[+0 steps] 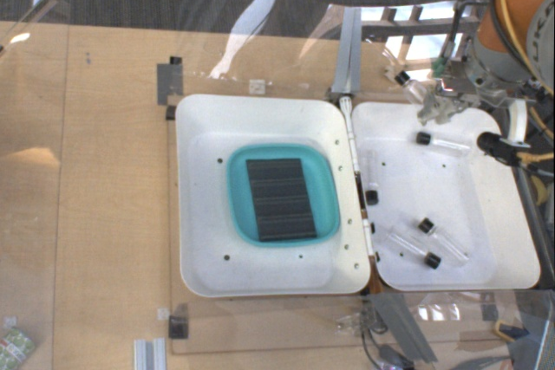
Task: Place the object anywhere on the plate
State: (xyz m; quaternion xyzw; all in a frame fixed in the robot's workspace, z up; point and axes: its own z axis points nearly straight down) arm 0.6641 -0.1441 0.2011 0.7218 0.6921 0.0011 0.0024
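Sitting in left bin (199, 186): teal plate (238, 186) w/ dark ribbed pad (280, 199) lying flat at centre. Scattered in right bin (486, 273): clear tubes w/ black caps, one near top (434, 141), two near bottom (429, 243). Hovering over right bin's top edge: gripper (438, 104), tilted; fingers' state — cannot tell. Resting on wood surface (87, 186): both bins.

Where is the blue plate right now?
The teal plate sits in the middle of the left white bin, with a dark ridged block lying on it.
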